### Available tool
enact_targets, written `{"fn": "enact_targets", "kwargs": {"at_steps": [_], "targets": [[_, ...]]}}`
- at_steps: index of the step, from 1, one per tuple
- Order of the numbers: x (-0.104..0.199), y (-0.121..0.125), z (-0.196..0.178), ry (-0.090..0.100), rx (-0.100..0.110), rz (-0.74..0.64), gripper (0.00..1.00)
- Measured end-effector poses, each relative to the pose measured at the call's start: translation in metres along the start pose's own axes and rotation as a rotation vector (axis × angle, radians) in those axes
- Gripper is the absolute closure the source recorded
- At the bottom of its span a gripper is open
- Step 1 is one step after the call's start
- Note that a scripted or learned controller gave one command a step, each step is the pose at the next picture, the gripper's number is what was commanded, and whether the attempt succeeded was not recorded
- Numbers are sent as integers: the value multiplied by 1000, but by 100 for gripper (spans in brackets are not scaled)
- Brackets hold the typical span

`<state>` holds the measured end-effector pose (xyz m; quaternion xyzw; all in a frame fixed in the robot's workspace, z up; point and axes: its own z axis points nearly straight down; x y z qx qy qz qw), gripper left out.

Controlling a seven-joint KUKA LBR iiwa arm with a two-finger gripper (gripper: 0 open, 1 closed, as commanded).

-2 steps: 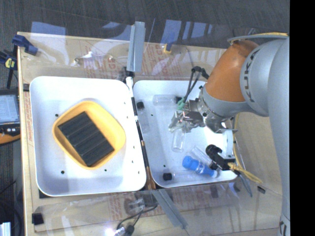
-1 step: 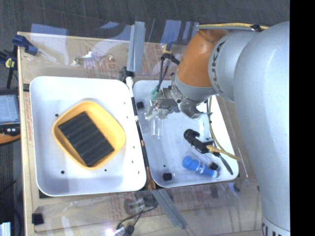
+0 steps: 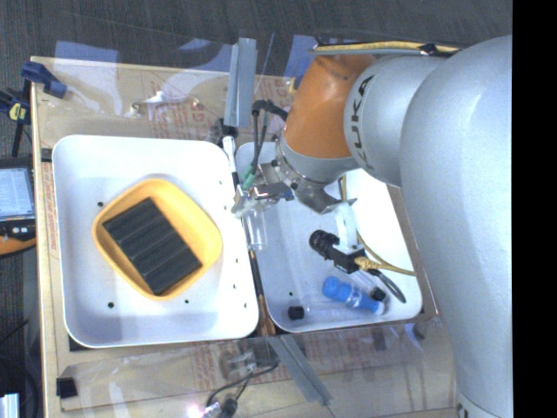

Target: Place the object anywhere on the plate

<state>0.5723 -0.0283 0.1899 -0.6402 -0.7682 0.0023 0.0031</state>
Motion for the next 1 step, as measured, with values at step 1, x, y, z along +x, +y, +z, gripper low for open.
{"fn": "enact_targets", "kwargs": {"at_steps": [1], "targets": [[0, 0, 0, 0, 0, 0, 0]]}}
